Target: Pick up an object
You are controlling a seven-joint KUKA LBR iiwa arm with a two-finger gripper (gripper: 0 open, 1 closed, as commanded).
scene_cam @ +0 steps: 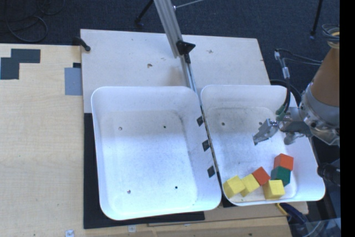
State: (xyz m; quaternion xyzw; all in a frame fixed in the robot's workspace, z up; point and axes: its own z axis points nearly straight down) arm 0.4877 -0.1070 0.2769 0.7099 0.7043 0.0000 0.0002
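Observation:
Several small blocks lie in the near right corner of the right bin (244, 98): a yellow block (234, 185) with a second yellow one beside it, an orange block (260, 176), a green block (281, 175), another orange block (284, 162) and a yellow block (274, 189). My gripper (267, 131) hangs over the right bin's middle right, above and a little left of the blocks, fingers pointing left. Nothing shows between its fingers. The grey wrist with its orange band reaches in from the right edge.
The left bin (111, 98) sits beside the right one, with a row of black clips (206, 145) along the shared wall. A slanted aluminium rail (166, 14) rises behind the bins. Cables trail near the wrist at the right.

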